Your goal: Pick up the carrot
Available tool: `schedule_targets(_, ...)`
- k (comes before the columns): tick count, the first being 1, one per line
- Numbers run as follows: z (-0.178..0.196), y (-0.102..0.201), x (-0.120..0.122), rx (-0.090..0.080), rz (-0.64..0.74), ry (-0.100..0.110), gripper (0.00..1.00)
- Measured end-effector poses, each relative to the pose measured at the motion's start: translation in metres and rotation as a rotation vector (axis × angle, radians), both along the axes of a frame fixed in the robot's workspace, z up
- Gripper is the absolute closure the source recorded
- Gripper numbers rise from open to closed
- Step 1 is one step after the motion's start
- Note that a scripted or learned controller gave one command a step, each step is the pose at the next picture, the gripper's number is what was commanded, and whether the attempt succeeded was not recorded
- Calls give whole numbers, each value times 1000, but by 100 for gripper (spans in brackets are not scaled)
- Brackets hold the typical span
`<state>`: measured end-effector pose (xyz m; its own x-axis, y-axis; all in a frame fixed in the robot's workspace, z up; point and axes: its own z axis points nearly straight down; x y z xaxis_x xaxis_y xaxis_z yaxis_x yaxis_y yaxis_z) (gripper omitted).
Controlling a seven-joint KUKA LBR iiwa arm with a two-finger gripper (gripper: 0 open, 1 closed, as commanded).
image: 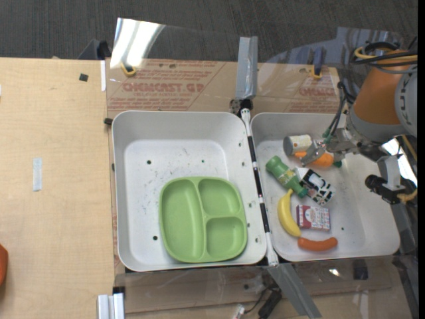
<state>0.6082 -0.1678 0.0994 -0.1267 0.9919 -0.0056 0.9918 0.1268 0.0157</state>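
The orange carrot point(317, 157) lies in the back part of the right bin point(372, 238), beside a small white cup. My gripper point(330, 146) reaches in from the right and sits right over the carrot's right end, touching or nearly touching it. The gripper body hides that end of the carrot.
The right bin also holds a white cup point(298, 143), a green bottle point(284, 173), a black-and-white toy point(318, 186), a banana point(287, 215), a red packet point(313, 218) and a sausage point(317, 244). A green divided plate point(202, 219) lies in the left bin point(133, 178).
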Motion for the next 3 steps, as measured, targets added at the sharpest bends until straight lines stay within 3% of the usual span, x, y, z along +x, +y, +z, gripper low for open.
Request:
schedule_targets(1,11,-4,0,-6,-4,-1,100)
schedule_targets(2,11,-4,0,-5,-4,-1,0)
schedule_targets(3,-2,27,39,-1,-35,29,0)
